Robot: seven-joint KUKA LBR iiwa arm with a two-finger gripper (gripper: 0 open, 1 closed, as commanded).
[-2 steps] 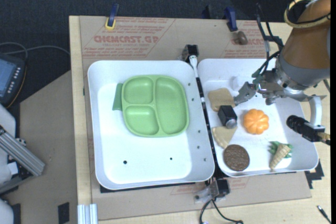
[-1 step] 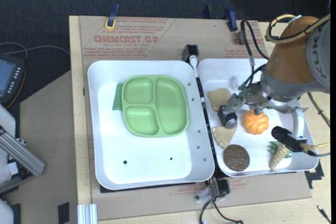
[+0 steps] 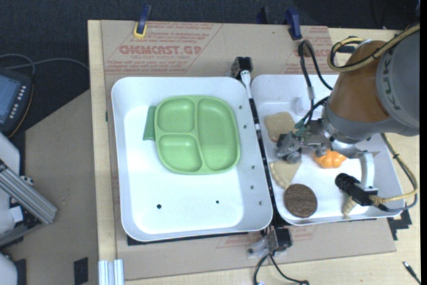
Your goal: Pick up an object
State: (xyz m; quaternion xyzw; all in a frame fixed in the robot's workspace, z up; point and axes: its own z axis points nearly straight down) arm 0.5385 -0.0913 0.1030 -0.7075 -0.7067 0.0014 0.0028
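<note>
On the desk [image 3: 200,43] sit two white bins. The left bin [image 3: 133,197] carries a green divided plate [image 3: 197,133]. In the right bin [image 3: 280,87], the hand [image 3: 291,147] hangs low at the bin's 9 o'clock side; whether it is open or closed I cannot tell. Just beside it lie a tan piece [image 3: 280,123] at 12 o'clock, an orange object [image 3: 329,159] at 3, and a brown disc [image 3: 301,199] at 6.

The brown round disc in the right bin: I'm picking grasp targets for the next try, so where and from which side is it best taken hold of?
The brown round disc lies flat near the front of the right bin, so its rim is probably the part to grip, coming straight down from above. Its left and right edges look free. The tan piece sits close behind it and the bin wall in front, so pinching front to back seems riskier.
</note>
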